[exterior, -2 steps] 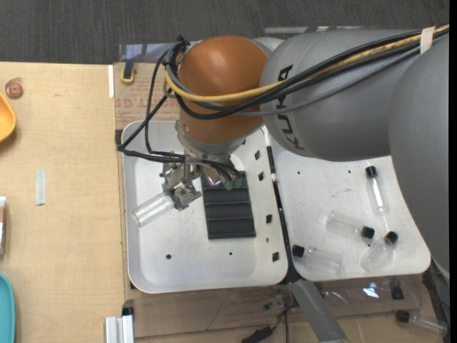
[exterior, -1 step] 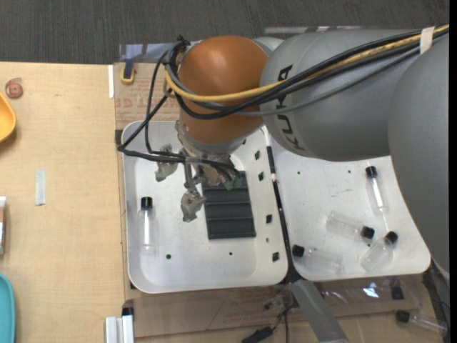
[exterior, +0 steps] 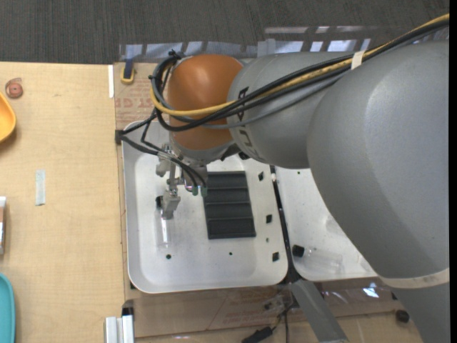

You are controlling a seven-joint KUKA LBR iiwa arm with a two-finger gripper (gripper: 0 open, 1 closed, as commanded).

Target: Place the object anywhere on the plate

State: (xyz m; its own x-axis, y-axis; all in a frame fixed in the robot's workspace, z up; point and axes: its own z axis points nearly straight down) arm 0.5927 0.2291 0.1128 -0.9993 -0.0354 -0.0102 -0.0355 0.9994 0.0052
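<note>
Right, I am hanging my two-finger gripper [exterior: 169, 207] low over the shallow white plastic bin [exterior: 143, 263] on the view's left, reaching across from the far side with my grey arm and its orange band [exterior: 203, 98]. I am pointing the tool nearly straight down, so the approach comes from above and the bin walls are not getting in my way.

Whether the gripper is spread or closed I cannot tell. The wrist and its looping black and yellow cables are crowding it from this angle, and nothing is showing itself as held.

Just beside the gripper, lying flat on the bin floor, is the black ribbed rectangular slab [exterior: 230, 206]. It is the only sizeable thing in there, so I am treating it as the task's piece. Whether it is the plate or the object to be placed, I cannot say for sure. It is lying square to the bin walls and apart from them, which is leaving room to come down along its long edge.

A few small black specks [exterior: 168, 256] are dotting the white floor around it. The second white bin [exterior: 321, 241] is lying mostly under my own arm, so I am not judging its contents.

My guess is that I am lining up rather than carrying anything.
</note>
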